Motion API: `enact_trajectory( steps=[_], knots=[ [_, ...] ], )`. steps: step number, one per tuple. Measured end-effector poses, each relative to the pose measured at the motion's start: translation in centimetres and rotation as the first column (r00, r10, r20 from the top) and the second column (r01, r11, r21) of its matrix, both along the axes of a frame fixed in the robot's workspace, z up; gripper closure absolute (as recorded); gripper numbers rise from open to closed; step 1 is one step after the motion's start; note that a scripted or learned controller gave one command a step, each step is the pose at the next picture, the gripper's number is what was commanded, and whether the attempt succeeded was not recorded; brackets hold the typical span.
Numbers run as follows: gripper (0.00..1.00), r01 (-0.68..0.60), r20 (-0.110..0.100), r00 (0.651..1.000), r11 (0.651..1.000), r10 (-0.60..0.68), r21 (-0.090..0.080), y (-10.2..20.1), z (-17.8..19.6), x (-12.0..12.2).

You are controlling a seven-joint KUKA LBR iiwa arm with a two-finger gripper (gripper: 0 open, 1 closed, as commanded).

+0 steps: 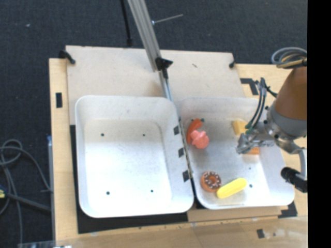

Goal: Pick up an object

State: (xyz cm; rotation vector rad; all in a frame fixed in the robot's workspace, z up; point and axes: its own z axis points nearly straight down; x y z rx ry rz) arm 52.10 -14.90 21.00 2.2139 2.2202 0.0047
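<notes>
Dark carpet surrounds the worktop (59,138); in the right bin (269,190) my end effector (247,146) is low over a small orange piece (253,151), grip state I cannot tell, so I judge the grasp step underway, needing confirmed closure before lifting.

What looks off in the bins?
Nothing stands out. The pink toy, donut, banana and yellow block lie loose in the right bin; the gripper is low beside an orange piece.
</notes>
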Motion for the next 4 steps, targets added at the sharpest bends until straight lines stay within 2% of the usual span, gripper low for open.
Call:
enact_trajectory(
  steps=[2,4],
  knots=[
    [1.00,-0.004,-0.004,1.000,1.000,0.004,0.003,8.5,2.4,3.7],
    [1.00,-0.003,-0.005,1.000,1.000,0.003,0.003,18.0,1.4,6.4]
  ],
)
